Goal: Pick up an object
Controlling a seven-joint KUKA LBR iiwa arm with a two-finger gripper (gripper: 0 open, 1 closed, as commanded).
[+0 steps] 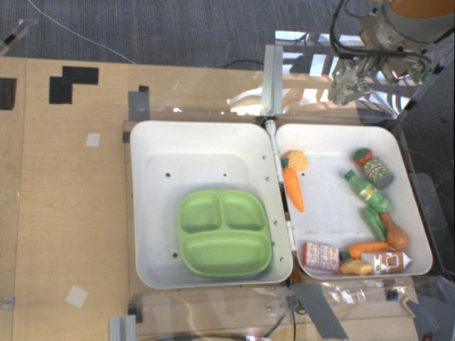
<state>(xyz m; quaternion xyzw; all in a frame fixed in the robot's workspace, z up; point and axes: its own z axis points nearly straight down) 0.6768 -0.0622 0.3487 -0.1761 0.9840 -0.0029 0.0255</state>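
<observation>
A pale wooden bench (64, 212) with black squares stands on grey ribbed carpet (178, 20); two smooth white bins sit side by side on it; the left bin (153, 165) holds a glossy green divided plate (224, 233); the right bin (327, 190) holds a tapered orange carrot (293, 188) by its left wall, a green bottle (368, 192), a small jar (375, 168) and a red carton (321, 255); the gripper (355, 77) hangs above the bench beyond the right bin's far rim, holding nothing; how far its jaws are parted cannot be told.

A divided plate (225, 233) sits in the left bin (156, 162); the right bin (327, 148) holds a carrot (293, 189) at its left and bottles (370, 183) at its right.
</observation>
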